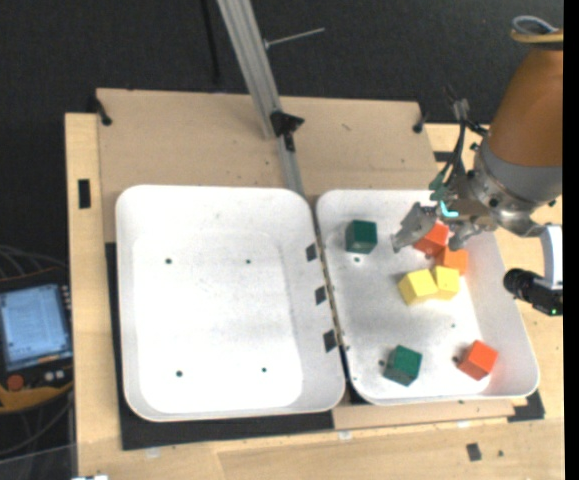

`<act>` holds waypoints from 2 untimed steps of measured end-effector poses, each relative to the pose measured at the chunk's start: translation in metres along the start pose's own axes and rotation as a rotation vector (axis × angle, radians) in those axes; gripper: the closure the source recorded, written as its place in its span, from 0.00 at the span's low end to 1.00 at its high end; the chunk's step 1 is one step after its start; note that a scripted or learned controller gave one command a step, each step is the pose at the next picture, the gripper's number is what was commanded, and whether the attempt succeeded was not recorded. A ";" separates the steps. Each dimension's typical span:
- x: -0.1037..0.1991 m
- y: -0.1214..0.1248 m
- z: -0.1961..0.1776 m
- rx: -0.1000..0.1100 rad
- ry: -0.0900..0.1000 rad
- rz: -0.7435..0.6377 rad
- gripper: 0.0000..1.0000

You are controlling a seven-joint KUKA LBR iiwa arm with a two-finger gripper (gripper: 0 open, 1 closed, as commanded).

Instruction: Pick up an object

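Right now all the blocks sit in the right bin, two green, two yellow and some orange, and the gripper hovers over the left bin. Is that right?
Not quite. The camera view shows the gripper over the right bin, at the orange blocks, not over the left bin. The rest holds: green blocks, yellow blocks.

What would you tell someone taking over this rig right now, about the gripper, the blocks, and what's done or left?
Gripper: low over the right bin, at the orange block near the bin's upper middle. Whether it has a grasp cannot be told.
Blocks, all in the right bin: a second orange block and two yellow blocks clustered just below the gripper; green block upper left; green block lower middle; orange block lower right.
Done: approach to the cluster.
Left: confirm a grasp and lift a block.
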State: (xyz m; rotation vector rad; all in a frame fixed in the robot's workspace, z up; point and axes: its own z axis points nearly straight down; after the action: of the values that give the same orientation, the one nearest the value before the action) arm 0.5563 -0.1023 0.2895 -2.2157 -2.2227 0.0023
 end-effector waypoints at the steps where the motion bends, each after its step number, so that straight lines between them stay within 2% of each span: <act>1: 0.000 0.001 -0.002 -0.005 -0.001 0.002 0.00; 2: -0.002 -0.002 0.040 0.000 -0.003 0.004 0.00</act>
State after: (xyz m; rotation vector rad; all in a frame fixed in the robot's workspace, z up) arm 0.5540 -0.1043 0.2493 -2.2224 -2.2195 0.0055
